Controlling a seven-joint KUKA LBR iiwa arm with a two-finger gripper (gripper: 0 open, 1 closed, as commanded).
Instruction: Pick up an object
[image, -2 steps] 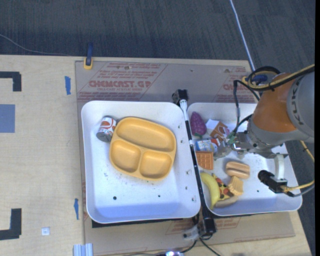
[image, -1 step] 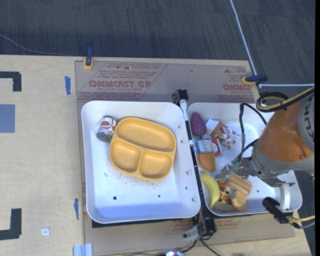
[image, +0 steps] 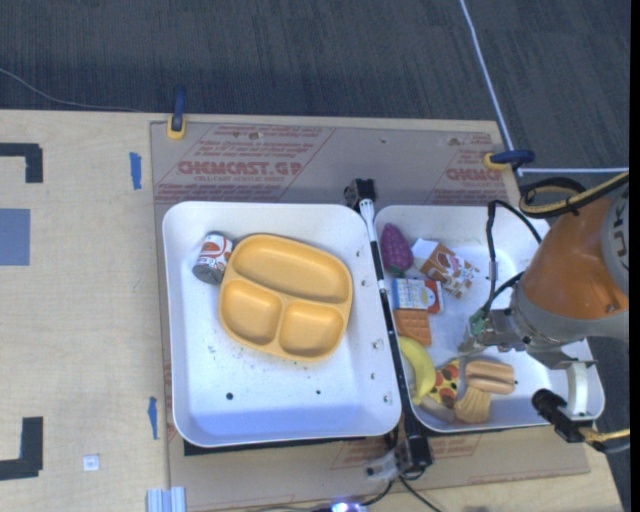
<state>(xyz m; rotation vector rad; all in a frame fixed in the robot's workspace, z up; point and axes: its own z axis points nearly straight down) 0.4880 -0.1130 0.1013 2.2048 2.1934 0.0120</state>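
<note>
The right bin (image: 520, 225) holds several toy foods. Among them are a purple eggplant-like piece (image: 396, 247), a printed snack packet (image: 447, 268), a blue-and-white carton (image: 410, 294), an orange cracker (image: 413, 326), a banana (image: 421, 366), a hot dog (image: 489, 376) and a tan bread-like piece (image: 472, 404). My gripper (image: 480, 338) hangs low over the right bin's front half, just above the hot dog and to the right of the cracker. The grey wrist and orange band (image: 575, 275) hide much of the bin's right side.
In the left bin (image: 190, 380) lies a yellow three-compartment tray (image: 286, 296), with a small can (image: 211, 257) on its side against the tray's left end. A black clamp (image: 359, 191) sits where the two bins meet at the back. Cables run along the arm's right side.
</note>
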